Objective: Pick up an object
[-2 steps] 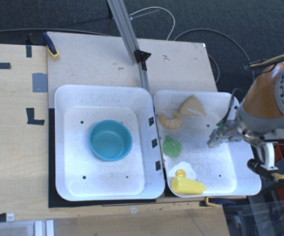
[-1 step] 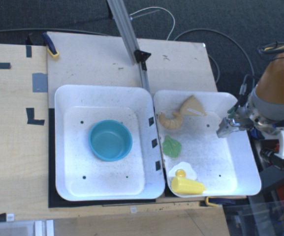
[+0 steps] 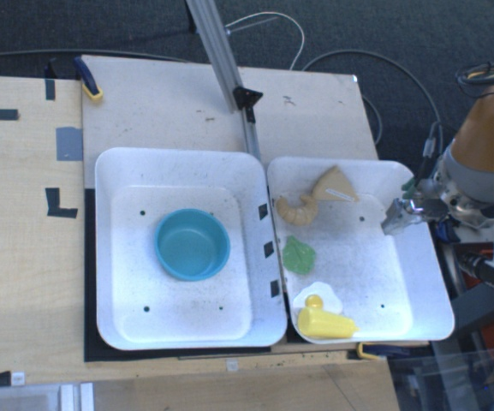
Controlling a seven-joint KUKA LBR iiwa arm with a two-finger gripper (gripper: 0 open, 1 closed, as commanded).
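The right bin (image 3: 418,315) holds a tan croissant-shaped piece (image 3: 296,210), a tan wedge (image 3: 335,184), a green leafy piece (image 3: 299,255), a fried egg (image 3: 318,299) and a yellow block (image 3: 325,324). A blue bowl (image 3: 193,244) sits in the middle of the left bin (image 3: 122,187). My gripper (image 3: 398,217) hangs at the right bin's right rim, to the right of the tan wedge and apart from every object. Nothing shows between its fingers.
A grey metal pole (image 3: 217,41) slants from the top down to the seam between the bins. Cables (image 3: 349,58) loop on the dark floor behind the bench. A blue and yellow clamp (image 3: 87,79) lies at the back left corner.
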